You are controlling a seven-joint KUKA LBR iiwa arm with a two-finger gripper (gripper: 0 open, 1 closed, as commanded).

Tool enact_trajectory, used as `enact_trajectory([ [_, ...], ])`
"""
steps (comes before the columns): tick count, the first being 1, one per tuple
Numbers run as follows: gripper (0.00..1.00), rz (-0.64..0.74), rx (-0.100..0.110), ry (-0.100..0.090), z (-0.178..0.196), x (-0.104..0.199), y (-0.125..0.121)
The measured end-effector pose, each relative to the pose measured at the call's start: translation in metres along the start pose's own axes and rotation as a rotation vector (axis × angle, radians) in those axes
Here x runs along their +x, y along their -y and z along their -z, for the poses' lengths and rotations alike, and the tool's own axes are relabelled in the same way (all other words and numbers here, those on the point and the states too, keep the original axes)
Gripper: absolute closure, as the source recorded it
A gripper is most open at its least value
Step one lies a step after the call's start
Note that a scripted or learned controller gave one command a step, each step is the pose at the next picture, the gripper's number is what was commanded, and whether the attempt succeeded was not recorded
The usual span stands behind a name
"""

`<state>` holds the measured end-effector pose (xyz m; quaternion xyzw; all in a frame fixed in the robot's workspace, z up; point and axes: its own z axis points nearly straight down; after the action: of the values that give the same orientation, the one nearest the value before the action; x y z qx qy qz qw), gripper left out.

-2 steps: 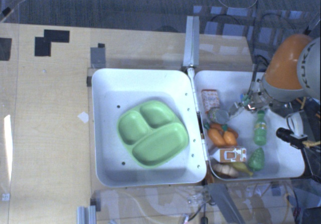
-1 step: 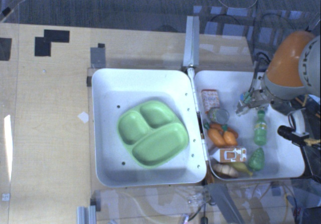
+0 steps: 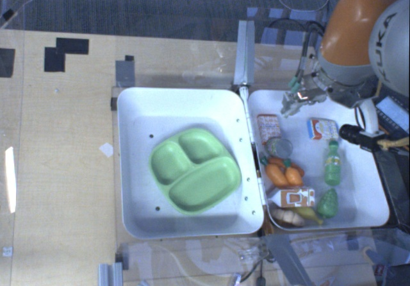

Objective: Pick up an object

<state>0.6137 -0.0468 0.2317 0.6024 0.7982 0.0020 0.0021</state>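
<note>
Hand (image 3: 296, 100) above right bin's (image 3: 378, 214) upper part, apparently empty; finger spread unclear. Green bottle (image 3: 332, 163) lies roughly vertical in frame.

A green divided plate (image 3: 195, 169) is lying in the left bin (image 3: 131, 150), while the tool (image 3: 296, 100) is hanging above the right bin's (image 3: 371, 204) far edge, over a cluster of toy foods including a carrot (image 3: 284, 174) and green bottle (image 3: 332, 163)
</note>
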Motion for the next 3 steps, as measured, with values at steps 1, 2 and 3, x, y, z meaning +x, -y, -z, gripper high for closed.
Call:
enact_trajectory([
  [1, 0.0, 0.0, 0.002, 0.0, -0.001, 0.0, 0.0],
  [2, 0.0, -0.045, 0.001, 0.0, -0.137, -0.03, 0.046],
  [3, 1.0, -0.044, -0.006, 0.002, -0.126, -0.03, 0.043],
])
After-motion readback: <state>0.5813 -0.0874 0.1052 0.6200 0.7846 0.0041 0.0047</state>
